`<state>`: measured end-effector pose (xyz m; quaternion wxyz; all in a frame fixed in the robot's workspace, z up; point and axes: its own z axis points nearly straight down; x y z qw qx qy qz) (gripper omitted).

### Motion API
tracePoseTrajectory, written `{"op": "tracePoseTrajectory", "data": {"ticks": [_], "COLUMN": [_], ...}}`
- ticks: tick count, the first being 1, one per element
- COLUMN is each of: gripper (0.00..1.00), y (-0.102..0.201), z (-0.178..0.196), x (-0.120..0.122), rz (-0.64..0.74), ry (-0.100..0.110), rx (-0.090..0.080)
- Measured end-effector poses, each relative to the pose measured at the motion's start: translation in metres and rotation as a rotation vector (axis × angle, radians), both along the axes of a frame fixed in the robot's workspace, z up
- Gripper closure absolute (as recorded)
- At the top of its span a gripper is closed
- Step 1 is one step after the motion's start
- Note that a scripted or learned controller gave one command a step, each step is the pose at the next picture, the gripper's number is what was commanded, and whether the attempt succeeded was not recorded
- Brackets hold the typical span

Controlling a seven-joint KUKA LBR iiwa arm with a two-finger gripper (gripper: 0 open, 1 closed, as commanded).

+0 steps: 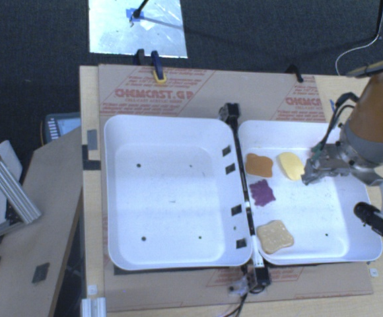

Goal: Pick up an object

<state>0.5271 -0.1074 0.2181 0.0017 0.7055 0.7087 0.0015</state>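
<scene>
- The grey arm with its orange band reaches in from the right, over the right bin [356,251].
- The gripper [312,171] hangs low over the back part of that bin, pointing left.
- I cannot tell if the gripper is open or closed; its tip is too small and dark to see well.
- Nothing can be seen between its tips.
- A yellow oval piece [290,165] lies just beside the gripper, on its left. It looks like it touches the gripper tip, or nearly does.
- An orange-brown piece [259,165], shaped like a slice of toast, lies further left of the gripper, past the yellow one.
- A purple piece [262,192] with bumpy edges lies left of the gripper and a bit closer to the front of the bin.
- A tan piece shaped like a slice of bread [275,236] lies well apart from the gripper, near the front left corner of the bin.
- All four pieces rest flat on the white floor of the right bin.
- The left bin [122,197] sits well to the left of the gripper, touching the right bin along a middle line with black clips [230,169].
- Both bins rest on a brown cardboard sheet [178,91] with red letters, on the desk [59,197].
- A shiny silver sheet [139,18] lies far behind and to the left of the gripper.
</scene>
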Motion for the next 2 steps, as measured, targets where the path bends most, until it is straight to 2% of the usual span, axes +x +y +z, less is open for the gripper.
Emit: {"op": "tracePoseTrajectory", "data": {"ticks": [1,2], "gripper": [1.0,1.0], "y": [0.061,0.092], "z": [0.111,0.213], "x": [-0.012,-0.006], "rz": [0.007,0.004], "ry": [-0.01,-0.01], "rx": [0.002,0.001]}}
